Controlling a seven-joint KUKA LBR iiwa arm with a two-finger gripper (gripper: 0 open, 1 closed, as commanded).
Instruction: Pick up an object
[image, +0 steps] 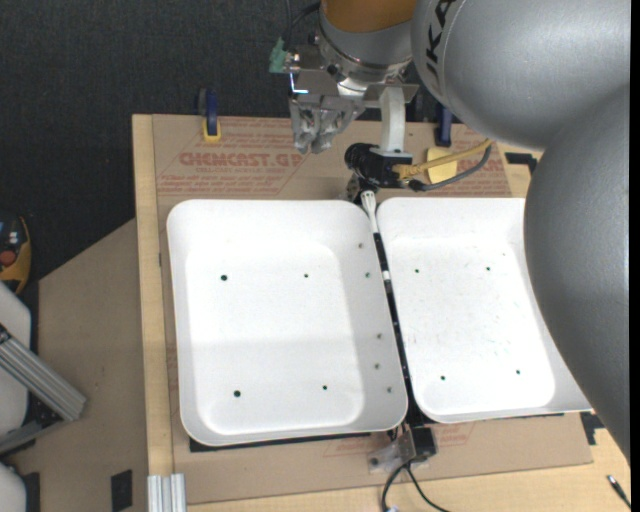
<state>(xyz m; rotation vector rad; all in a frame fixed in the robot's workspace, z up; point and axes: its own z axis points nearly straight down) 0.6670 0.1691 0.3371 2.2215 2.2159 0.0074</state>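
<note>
While the grey arm (560, 150) reaches in from the right side of the camera view and covers the worktop's far right corner and most of its right edge, the hand (318, 132) hangs over the far edge of the worktop (160, 180), above the red lettering (238, 158) printed on the brown board and beyond the far rims of both bins. It points down, and an orange band (365, 12) sits just above it on the wrist. Cannot tell whether the hand is open or closed at this angle, and cannot tell whether anything is in it. Cannot tell where the object to pick up is either. Two shallow white bins lie side by side, touching or nearly so along a dark seam down the middle of the worktop. One bin (190, 300) is toward the left edge. The other bin (470, 410) is toward the right edge, with its right side hidden under the arm. Each bin floor shows four small dark dots (224, 278) spread toward its corners. A blue and yellow clamp (209, 112) grips the far edge near the far left corner. A black cable (400, 485) runs off the near edge below the seam between the bins. A metal rail (40, 375) lies off the worktop, past its left edge.
</note>
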